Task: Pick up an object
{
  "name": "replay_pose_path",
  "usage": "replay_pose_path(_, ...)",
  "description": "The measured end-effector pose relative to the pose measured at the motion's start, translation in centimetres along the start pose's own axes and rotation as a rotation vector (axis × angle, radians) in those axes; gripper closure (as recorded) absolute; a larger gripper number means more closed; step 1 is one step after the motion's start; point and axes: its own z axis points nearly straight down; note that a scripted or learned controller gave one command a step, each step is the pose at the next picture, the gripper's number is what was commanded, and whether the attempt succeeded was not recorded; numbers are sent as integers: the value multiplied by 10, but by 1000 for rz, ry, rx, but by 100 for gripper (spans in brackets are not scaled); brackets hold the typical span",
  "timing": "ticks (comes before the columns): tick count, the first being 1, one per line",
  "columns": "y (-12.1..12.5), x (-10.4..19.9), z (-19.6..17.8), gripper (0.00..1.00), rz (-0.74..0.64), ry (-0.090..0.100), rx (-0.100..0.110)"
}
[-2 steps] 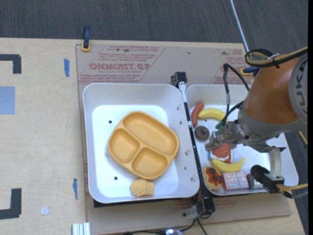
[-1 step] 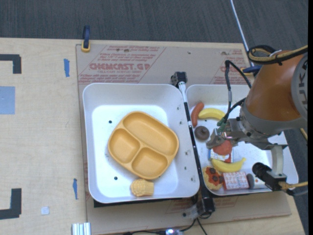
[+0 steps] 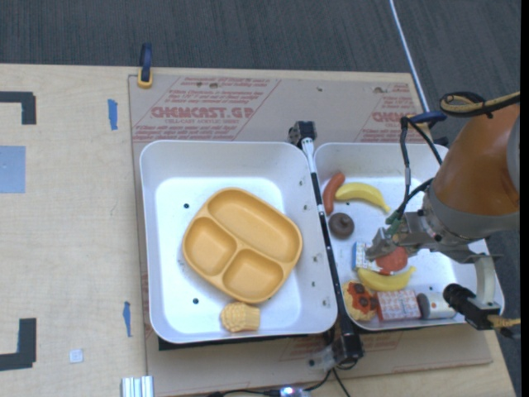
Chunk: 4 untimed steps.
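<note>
Nearest: corn [image 3: 240,317] beside plate [image 3: 241,244] in left bin [image 3: 157,222]. Over right bin [image 3: 364,157], jaws [image 3: 388,251] low above tomato [image 3: 392,260] and banana [image 3: 386,279]. Spread perhaps narrow; cannot tell.

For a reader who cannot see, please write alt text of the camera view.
The grey and orange arm's gripper is low in the right bin, over a red object among bananas and other toy food. The left bin holds a yellow divided plate and toy corn.
</note>
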Motion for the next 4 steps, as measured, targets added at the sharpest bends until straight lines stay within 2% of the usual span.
replay_pose_path(1,1,41,-14,100,-3,0,-5)
replay_pose_path(3,5,42,-35,100,-4,-1,-13)
replay_pose_path(4,0,6,0,100,0,0,1)
